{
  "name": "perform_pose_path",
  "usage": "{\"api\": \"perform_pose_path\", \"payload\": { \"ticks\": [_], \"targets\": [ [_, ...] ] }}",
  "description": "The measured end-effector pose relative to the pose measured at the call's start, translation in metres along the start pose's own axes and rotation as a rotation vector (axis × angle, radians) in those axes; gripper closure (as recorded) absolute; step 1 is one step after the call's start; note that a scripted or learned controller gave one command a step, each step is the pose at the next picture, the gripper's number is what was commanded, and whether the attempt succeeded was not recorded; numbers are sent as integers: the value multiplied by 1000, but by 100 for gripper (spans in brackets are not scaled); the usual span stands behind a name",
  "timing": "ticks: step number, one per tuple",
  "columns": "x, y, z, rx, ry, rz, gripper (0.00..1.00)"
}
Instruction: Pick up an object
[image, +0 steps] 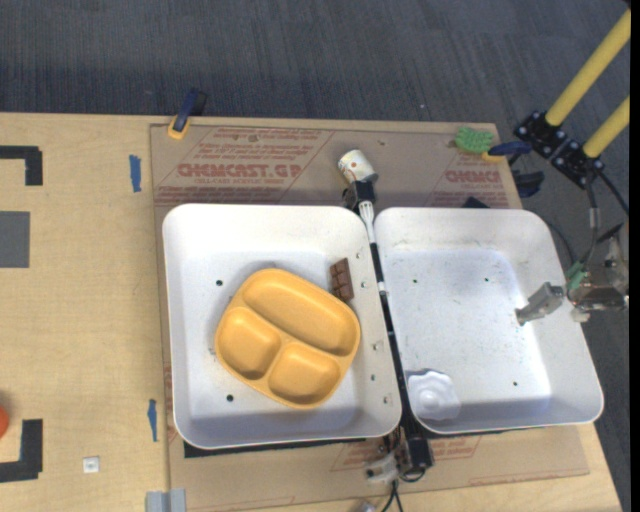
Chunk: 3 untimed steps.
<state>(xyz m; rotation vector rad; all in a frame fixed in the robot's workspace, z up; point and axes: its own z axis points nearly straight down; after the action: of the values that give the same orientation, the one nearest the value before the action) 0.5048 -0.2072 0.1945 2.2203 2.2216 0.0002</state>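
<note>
- Yellow tray (288, 336) lay in left bin (190, 300), brown block (342, 280) beside it.
- White piece (433, 392) sat in right bin (480, 280), near front.
- Claw (540, 300) hovered over right bin's right edge; grip state unclear.

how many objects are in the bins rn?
3. Left bin: yellow divided tray in the middle, small brown block by its right wall. Right bin: a white object at the front-left corner. More white items could blend in.
</note>
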Motion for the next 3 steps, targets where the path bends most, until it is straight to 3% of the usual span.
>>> {"api": "perform_pose_path", "payload": {
  "ticks": [1, 2, 3],
  "targets": [
    [-11, -22, 92, -8, 2, -433, 0],
    [-20, -17, 76, -29, -29, -424, 100],
    [86, -25, 10, 0, 0, -207, 100]
  ]
}}
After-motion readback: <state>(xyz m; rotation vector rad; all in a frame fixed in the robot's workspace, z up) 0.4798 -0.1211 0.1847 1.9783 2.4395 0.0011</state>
